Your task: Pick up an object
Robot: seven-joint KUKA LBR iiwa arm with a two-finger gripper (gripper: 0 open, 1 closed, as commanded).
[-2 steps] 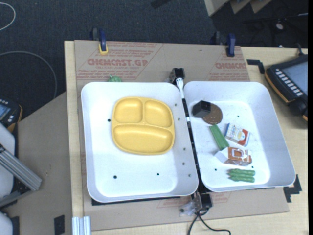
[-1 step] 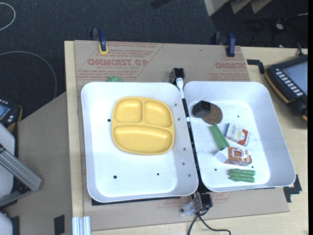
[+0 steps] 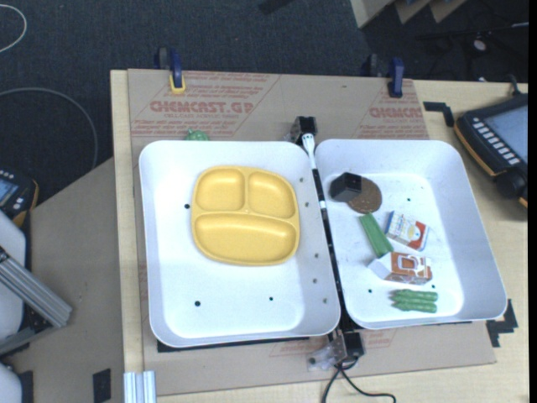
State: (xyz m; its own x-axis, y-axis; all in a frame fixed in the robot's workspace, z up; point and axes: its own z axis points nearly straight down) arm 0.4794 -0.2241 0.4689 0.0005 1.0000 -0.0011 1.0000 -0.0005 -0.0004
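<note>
Bench bears a left bin (yellow plate inside) and right bin with packets; end effector's state cannot be told.

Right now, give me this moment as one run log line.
left bin: yellow divided plate | right bin: brown disc, green stick, two small cartons, green bean pods | nothing lifted yet

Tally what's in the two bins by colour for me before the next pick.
Yellow: 1, the divided plate, left bin
Green: 2, a stick and a bean-like bundle, right bin
Brown: 1, a round disc
Black: 1, a small block
White-and-orange: 2, cartons
Total: 7
</note>
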